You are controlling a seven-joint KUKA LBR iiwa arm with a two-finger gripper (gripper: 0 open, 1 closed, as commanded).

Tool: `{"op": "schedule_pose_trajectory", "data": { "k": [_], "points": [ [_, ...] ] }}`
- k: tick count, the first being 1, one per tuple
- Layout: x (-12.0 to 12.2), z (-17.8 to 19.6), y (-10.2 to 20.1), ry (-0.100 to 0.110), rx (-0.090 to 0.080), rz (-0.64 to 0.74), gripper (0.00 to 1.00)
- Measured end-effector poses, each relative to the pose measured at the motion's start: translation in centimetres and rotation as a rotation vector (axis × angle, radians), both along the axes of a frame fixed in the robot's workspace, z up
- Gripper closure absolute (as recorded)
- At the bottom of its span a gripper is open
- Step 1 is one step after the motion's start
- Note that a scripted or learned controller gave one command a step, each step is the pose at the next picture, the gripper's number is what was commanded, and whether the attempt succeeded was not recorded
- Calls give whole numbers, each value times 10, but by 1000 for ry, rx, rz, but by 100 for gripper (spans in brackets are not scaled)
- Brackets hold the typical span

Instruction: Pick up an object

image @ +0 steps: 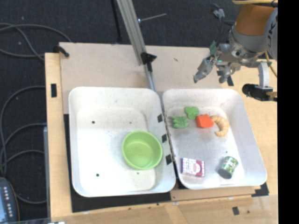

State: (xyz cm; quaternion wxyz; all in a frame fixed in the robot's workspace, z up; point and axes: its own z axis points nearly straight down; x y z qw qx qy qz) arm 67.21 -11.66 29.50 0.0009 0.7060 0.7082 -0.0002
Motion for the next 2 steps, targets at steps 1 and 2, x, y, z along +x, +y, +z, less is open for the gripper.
{"op": "schedule_pose_trajectory", "data": {
  "k": [1,2],
  "points": [
    [0,0,0,0,-1,0,0],
    [-4,-43,-2,4,-1,-3,0]
  ]
}}
